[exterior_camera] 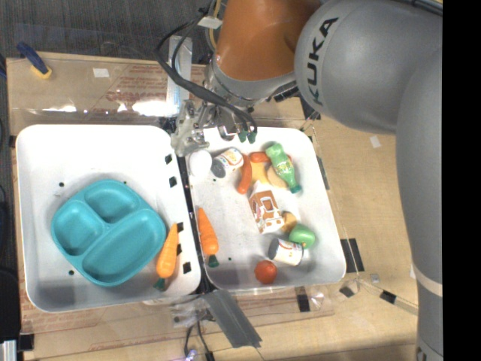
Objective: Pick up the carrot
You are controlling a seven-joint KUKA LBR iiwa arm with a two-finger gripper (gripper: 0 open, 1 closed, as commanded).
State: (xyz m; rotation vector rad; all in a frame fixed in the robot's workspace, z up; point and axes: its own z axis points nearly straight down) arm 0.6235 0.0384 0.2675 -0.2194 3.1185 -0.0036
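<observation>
Two carrots are in view. One orange carrot (167,251) lies in the left bin (45,149), against its right wall and beside the teal plate. A second carrot (207,233) lies in the right bin (319,201) along its left wall, green end toward the front. My gripper (214,132) hangs over the back left corner of the right bin, well behind both carrots and touching neither. Nothing is visibly held in it.
A teal divided plate (109,232) fills much of the left bin. The right bin also holds a white cup (225,161), a green bottle (282,165), a small carton (264,206), a tomato (264,271) and several other toy foods. The arm's bulk looms over the right bin's back.
</observation>
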